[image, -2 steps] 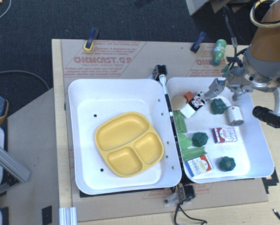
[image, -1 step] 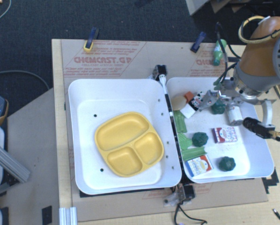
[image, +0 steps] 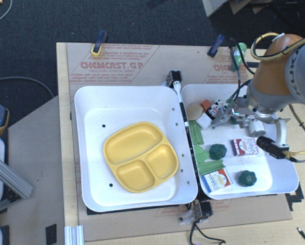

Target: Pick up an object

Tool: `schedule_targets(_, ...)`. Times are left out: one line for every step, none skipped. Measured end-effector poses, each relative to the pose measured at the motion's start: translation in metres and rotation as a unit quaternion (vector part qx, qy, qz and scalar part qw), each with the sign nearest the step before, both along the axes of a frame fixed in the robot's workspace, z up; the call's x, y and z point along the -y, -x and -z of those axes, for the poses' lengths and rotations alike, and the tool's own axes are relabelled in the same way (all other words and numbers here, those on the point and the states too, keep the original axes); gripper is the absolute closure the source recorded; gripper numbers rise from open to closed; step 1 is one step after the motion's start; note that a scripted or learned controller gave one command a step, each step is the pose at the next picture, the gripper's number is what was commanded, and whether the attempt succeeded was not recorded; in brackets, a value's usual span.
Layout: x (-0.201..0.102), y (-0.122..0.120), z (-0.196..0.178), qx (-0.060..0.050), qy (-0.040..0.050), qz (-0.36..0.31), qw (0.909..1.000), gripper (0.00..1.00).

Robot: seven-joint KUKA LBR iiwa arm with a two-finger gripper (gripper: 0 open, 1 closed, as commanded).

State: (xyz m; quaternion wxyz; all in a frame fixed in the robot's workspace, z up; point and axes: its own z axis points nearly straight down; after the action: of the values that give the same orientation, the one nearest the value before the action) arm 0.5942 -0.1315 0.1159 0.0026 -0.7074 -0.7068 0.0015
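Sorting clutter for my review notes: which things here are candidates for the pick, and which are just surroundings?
Pick candidates, right bin:
dark green lump
second dark green lump
red-and-white packet
small colourful box
flat green pieces

Surroundings:
yellow three-compartment plastic tray in left bin
blue clamps

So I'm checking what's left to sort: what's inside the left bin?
The left bin holds one yellow divided tray, its three compartments bare. Whatever lies under the tray is covered.

Yellow tray (image: 140,156), white bins (image: 86,137), two dark green lumps (image: 217,150), red-and-white carton (image: 244,147)
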Motion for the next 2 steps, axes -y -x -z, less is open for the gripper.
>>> schedule_targets(-0.001,0.001,0.033,0.0,-0.0001,0.0,1.0,0.0)
schedule_targets(0.0,-0.001,0.02,0.003,0.0007,0.0,1.0,1.0)
